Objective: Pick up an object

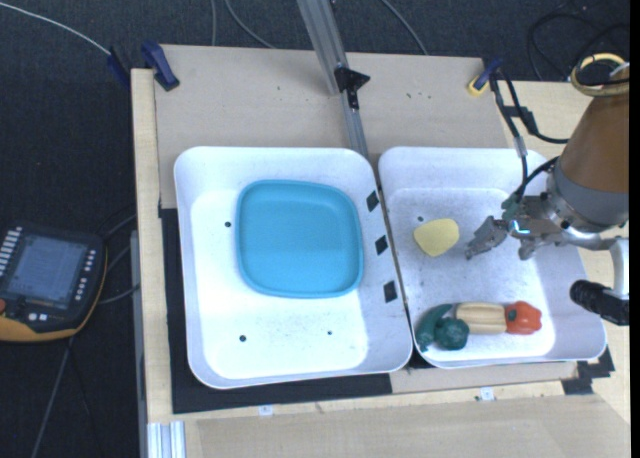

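Overhead, the arm reaches left, its gripper spread beside the yellow object.

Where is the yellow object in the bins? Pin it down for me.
The yellow object lies in the right bin, toward its left side, just left of the end effector and above the green, tan and red toys.

A: anyone manage to read any text, labels or numbers in this one?

B: nope, nothing was legible. The handheld pendant on the floor left of the bench had a lit screen, but it was way too small and blurry to make out

A: what about brands on the bins?

B: the left bin and right bin were plain white, no markings I could read
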